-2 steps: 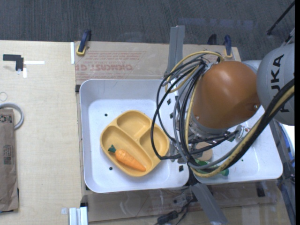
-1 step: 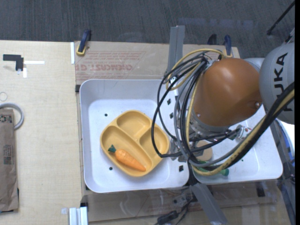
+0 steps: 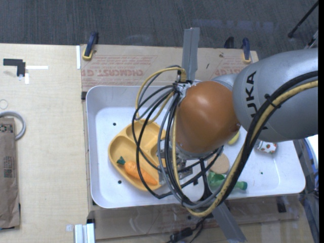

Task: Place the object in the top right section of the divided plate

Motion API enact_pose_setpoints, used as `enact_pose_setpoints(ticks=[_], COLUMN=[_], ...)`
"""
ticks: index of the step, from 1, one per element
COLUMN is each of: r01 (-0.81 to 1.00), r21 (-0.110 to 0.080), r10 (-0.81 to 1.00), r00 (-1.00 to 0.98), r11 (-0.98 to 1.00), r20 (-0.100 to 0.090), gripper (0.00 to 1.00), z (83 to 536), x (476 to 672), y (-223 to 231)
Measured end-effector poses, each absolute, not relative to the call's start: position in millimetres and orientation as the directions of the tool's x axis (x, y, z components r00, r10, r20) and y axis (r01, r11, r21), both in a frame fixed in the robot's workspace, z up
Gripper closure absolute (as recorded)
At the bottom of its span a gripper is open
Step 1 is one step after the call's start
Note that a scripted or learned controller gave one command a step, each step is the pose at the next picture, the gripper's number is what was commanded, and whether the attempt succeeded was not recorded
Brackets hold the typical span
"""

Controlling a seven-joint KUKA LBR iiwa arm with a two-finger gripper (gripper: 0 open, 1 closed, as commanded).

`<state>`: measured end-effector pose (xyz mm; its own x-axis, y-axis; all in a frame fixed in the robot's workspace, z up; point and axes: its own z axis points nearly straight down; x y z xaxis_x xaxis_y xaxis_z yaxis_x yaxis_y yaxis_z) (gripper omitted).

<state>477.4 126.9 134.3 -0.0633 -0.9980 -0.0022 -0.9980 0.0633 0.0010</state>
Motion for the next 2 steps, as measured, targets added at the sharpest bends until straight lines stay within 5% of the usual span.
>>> enact_pose_setpoints(ticks=[1,2], r01=[-0.997,-0.992], r21=[0.001,-0.001], r10=[-0.997,-0.992], r00=[-0.081,-0.125], r11=[0.081,0.125], r20=[-0.005,-0.003], gripper=[1.0,1.0], z=[114.4,234.1], x=[476.8,478.5], y=[226.2,219.2])
